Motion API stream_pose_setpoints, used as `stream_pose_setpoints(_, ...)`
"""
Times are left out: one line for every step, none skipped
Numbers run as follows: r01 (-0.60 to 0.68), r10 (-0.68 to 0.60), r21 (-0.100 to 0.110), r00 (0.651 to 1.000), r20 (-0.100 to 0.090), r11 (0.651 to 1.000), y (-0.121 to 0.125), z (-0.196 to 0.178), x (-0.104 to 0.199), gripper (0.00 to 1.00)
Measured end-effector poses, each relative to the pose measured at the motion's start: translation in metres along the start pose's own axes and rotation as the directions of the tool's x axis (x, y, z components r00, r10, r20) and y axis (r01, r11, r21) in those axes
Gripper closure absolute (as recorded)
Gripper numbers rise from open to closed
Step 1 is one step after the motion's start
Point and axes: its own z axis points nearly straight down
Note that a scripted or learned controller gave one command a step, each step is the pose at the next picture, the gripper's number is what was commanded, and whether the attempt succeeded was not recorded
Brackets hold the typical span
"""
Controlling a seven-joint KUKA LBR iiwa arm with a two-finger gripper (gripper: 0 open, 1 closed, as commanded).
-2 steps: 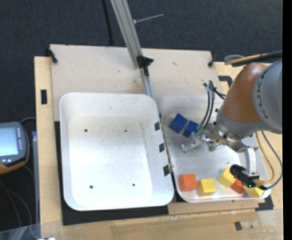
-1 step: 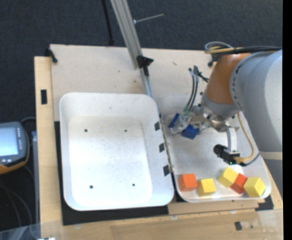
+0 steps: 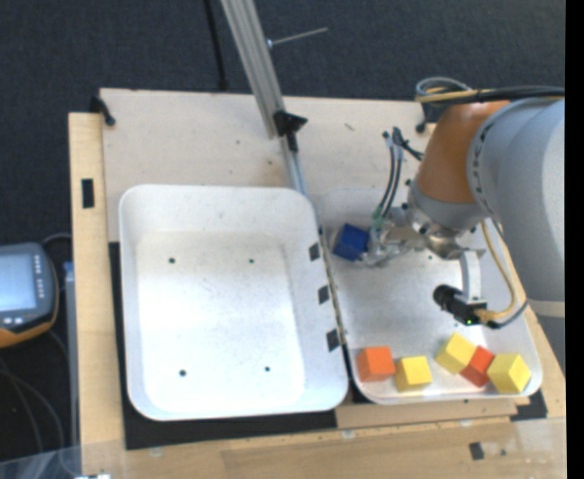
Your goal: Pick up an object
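A blue block (image 3: 350, 241) is in the upper left part of the right bin (image 3: 411, 312), close to the bin's left wall. My gripper (image 3: 378, 251) hangs from the grey arm with the orange band and sits right against the blue block's right side. Whether the block is touched or gripped is hidden by the wrist. Along the bin's front edge lie an orange block (image 3: 376, 362), a yellow block (image 3: 413, 371), another yellow block (image 3: 458, 351), a red block (image 3: 478, 364) and a third yellow block (image 3: 509, 372).
The left bin (image 3: 222, 302) is a wide white tray beside the right one. A metal rail (image 3: 257, 58) slants down from the top towards the bins' shared corner. Cables loop off the wrist over the right bin. A handheld pendant (image 3: 7, 292) lies off the bench at left.
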Motion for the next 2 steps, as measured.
stream_pose_setpoints(0.003,-0.003,0.002,1.0,0.001,1.0,0.0,0.0,0.0,0.0)
stream_pose_setpoints(-0.006,0.006,0.0,1.0,0.002,1.0,0.047,0.014,0.012,0.0)
